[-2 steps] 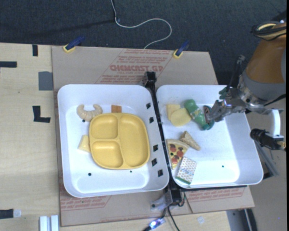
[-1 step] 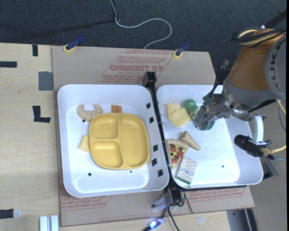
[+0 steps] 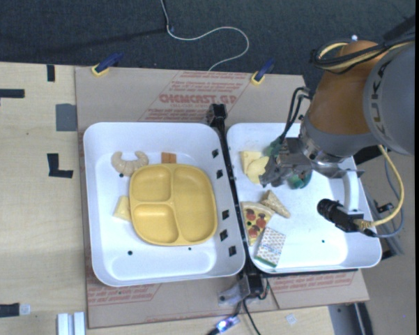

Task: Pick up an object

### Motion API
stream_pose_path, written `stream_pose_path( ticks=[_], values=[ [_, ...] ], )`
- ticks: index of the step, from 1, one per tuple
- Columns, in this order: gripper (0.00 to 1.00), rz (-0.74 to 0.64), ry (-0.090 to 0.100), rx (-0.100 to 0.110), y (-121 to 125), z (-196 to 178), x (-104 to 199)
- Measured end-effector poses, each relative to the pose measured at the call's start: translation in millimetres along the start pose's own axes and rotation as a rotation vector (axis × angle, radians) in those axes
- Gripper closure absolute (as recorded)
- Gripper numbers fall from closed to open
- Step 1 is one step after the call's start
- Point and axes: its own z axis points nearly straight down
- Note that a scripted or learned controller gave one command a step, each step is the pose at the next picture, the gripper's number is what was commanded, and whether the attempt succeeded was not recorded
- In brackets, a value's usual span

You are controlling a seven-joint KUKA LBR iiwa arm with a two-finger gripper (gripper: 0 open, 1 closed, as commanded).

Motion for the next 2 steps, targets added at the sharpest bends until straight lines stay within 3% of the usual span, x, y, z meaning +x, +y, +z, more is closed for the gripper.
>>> stream_pose_path(
  ticks=[1,2],
  values=[
    [1.0,0.001,-0.001,0.002,-10.0,15.4,55.1],
    [1.0,-0.002,0.0,0.0,-24.5,4.5,115.5]
  ],
)
